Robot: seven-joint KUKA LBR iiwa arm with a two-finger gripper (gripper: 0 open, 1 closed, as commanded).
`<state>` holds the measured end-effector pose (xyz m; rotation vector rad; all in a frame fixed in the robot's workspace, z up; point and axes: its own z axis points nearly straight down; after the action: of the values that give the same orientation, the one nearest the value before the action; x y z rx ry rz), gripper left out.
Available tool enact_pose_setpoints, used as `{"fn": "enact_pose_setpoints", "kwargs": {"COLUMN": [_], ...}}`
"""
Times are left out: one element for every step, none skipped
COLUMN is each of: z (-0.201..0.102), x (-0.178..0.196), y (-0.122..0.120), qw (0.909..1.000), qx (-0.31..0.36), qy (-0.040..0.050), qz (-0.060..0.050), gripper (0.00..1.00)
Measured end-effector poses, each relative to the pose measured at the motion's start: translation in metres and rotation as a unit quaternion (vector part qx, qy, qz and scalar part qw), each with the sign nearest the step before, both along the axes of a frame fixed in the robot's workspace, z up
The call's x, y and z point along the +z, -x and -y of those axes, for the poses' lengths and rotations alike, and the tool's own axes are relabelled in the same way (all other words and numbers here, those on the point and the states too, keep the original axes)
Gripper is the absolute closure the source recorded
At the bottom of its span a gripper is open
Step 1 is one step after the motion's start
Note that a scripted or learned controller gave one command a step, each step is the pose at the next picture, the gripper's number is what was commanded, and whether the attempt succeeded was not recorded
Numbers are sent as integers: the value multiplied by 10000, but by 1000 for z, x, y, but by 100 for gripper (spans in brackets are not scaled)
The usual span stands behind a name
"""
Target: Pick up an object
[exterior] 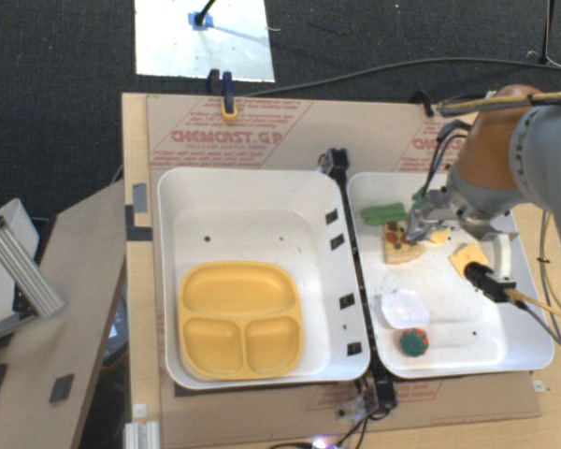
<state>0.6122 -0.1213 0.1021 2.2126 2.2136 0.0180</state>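
Note:
In the right bin [524, 344], my gripper [412, 233] is down at the far left part, its tip right on the top edge of a toy pizza slice [399, 248]. Just behind it lies a flat green piece [383, 213]. A yellow wedge [467, 255] rests to the right of the gripper, partly under the wrist. Nearer the front sit a white crumpled piece [402, 308] and a small green ball with a red spot [413, 342]. Nothing is visibly lifted off the bin floor.
The left bin [215, 199] holds a yellow divided tray [241, 319] in its front half. A raised black-clipped divider [348, 260] separates the two bins. The arm [519, 148] crosses the right bin's far right corner.

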Motion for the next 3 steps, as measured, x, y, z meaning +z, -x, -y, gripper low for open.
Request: {"fn": "enact_pose_setpoints", "kwargs": {"z": [-6,-10,-19], "x": [58,107,159], "y": [-9,-18,-14], "qw": [10000,10000,10000], "qx": [25,28,32], "qy": [4,3,2], "qz": [-53,-57,-50], "gripper": [100,100,100]}}
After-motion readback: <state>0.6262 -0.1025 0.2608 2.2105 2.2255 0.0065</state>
